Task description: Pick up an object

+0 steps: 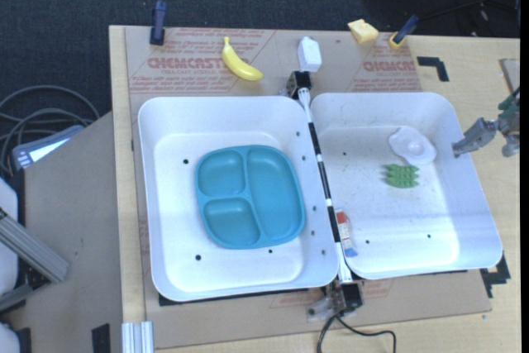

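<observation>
The bench (132,178) carries two shallow white bins side by side. The left bin (165,145) holds a blue divided plate (248,196) with three compartments, lying flat near the bin's centre. The right bin (446,236) holds two candidate objects for the pick: a small green bristly item (402,175) near the middle of the bin floor, and a clear plastic lid (411,145) just beside it, toward the far wall; whether the two touch cannot be determined. A marker pen (343,231) with red and blue sections lies at the near left edge of the right bin, against the divider between the bins. Behind the bins, on the bare bench surface, a banana (238,62) lies near the far rim of the left bin, a white block (309,54) sits near the divider, and a yellow wedge (362,31) rests farther right. The gripper (483,132) is at the right rim of the right bin, well apart from the green item and the lid; nothing is visible between its jaws, and their opening cannot be determined at this angle.
</observation>
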Robot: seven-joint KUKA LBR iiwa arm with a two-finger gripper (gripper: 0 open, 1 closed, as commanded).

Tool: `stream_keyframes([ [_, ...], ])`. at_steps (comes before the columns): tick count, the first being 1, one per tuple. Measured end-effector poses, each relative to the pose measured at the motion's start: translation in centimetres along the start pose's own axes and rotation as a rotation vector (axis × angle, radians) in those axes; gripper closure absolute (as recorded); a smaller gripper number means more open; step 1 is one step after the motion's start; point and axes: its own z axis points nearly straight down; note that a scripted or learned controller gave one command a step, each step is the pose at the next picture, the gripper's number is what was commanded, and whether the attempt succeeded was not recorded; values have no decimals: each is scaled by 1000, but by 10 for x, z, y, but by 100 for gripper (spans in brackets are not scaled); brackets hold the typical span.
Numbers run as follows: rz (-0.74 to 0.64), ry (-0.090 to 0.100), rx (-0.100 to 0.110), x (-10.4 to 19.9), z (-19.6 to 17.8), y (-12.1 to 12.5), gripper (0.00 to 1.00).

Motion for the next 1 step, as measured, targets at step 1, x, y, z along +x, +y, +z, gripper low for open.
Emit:
stream_keyframes([
  [1, 0, 1, 3, 22, 133, 4, 0],
])
